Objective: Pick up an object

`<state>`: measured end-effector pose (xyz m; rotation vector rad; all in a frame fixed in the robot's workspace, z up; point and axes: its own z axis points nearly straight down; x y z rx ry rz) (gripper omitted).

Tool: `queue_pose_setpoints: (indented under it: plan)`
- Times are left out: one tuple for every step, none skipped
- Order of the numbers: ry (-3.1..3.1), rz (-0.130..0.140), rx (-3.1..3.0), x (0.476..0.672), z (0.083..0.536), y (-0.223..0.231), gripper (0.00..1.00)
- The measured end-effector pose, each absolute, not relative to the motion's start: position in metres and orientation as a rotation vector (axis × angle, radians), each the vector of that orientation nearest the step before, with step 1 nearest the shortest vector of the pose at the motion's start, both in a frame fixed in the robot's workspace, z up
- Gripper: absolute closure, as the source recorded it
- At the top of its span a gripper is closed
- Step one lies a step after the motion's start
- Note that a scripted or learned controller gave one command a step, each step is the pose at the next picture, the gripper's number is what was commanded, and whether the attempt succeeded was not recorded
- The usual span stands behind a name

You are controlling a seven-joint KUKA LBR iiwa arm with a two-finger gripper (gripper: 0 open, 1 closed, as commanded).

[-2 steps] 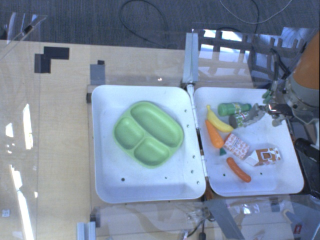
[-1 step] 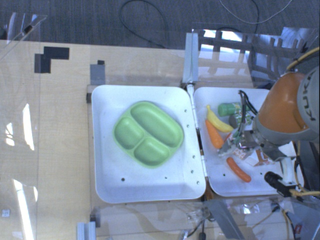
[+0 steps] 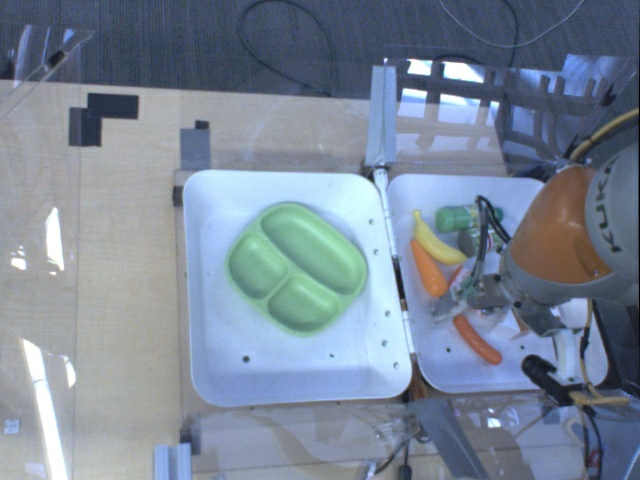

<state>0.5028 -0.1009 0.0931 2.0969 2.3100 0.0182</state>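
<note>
Pale wooden bench (image 3: 90, 298) up front, two glossy white bins on it. Right bin (image 3: 440, 368): gripper (image 3: 470, 293) down among a slim orange carrot (image 3: 477, 339), a second carrot (image 3: 429, 270), curved yellow banana (image 3: 438, 242); grip unclear. Left bin (image 3: 210, 368): smooth green divided plate (image 3: 296, 266). Beyond, dark carpet (image 3: 180, 18), looping cable (image 3: 290, 28)

A pale wood desk (image 3: 100, 298) is filling most of the scene, with black square markers (image 3: 100, 116) sitting near its far left. Beyond it, dark grey carpet (image 3: 200, 18) is running along the top, with thin black cables (image 3: 290, 38) looping across. Clear panels (image 3: 40, 258) are catching bright reflections.
</note>
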Motion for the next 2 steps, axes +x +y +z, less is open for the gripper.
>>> queue_pose_setpoints:
  plan:
    - [2.3,0.025,2.087,0.507,0.107,-0.103,1.0]
    - [2.243,0.004,2.197,0.541,0.185,-0.024,1.0]
